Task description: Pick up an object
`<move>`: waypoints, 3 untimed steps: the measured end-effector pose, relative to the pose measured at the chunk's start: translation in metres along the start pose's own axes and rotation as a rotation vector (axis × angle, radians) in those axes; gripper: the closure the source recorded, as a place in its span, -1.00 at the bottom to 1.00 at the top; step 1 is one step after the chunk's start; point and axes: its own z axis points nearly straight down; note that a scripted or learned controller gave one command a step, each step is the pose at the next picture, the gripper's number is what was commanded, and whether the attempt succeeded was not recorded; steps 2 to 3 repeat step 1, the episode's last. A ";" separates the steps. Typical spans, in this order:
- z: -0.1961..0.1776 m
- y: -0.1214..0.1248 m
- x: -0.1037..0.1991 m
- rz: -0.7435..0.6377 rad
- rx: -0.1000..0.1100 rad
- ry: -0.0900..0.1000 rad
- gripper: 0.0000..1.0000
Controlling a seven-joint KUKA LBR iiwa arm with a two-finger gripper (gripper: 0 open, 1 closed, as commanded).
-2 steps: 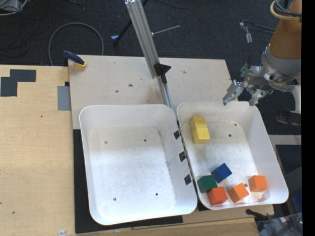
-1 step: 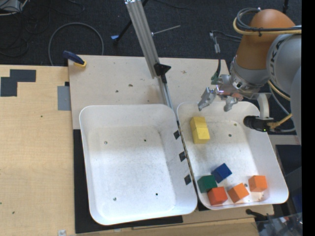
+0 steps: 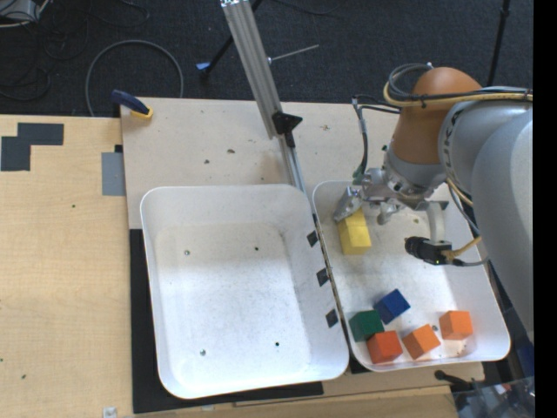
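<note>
With my gripper at the right bin's twelve o'clock, jaws apart astride the yellow block, I'd centre them squarely on its flat sides before squeezing and lifting straight.

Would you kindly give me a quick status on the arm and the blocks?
End effector low in right bin, directly above yellow block. Grasp unconfirmed. Blue, green and three orange blocks clustered at near end, well clear.
</note>
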 end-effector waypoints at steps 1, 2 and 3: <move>-0.015 0.002 -0.001 0.002 -0.006 0.000 1.00; -0.015 0.002 -0.001 0.002 -0.006 0.000 1.00; -0.015 0.002 -0.001 0.002 -0.006 0.000 1.00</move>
